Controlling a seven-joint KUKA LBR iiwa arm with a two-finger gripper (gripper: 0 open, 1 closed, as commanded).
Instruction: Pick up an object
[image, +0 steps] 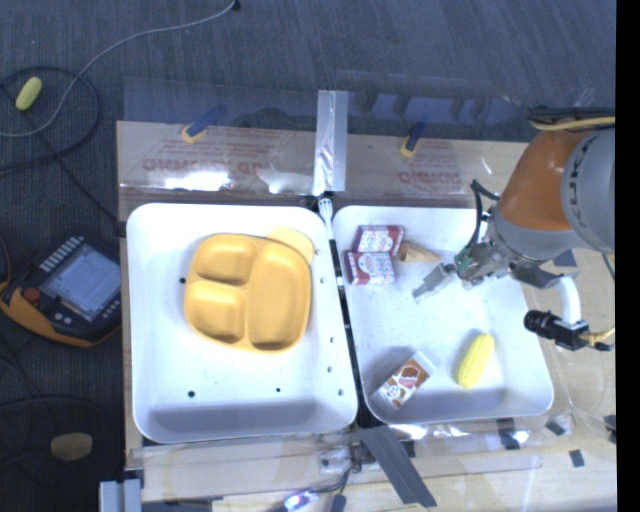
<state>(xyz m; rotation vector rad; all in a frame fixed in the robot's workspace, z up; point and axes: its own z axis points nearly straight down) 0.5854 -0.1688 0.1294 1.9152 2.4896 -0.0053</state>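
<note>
**Tool poised over the right bin, nothing in its grip**

The tool (437, 282) hangs over the bare middle of the right bin (540, 395), its fingers pointing toward the left bin (140, 400); whether they are parted or closed I cannot tell, and nothing shows between them. Taking the tool as landmark: the two small red-and-white cartons (373, 254) lie just beyond the tips, up and leftward. The yellow corn cob (475, 359) lies below, long axis tilted near upright. The snack packet (403, 379) sits lower still. The cartons look the nearest candidate. The wrist hides the bin's upper right corner.
</note>
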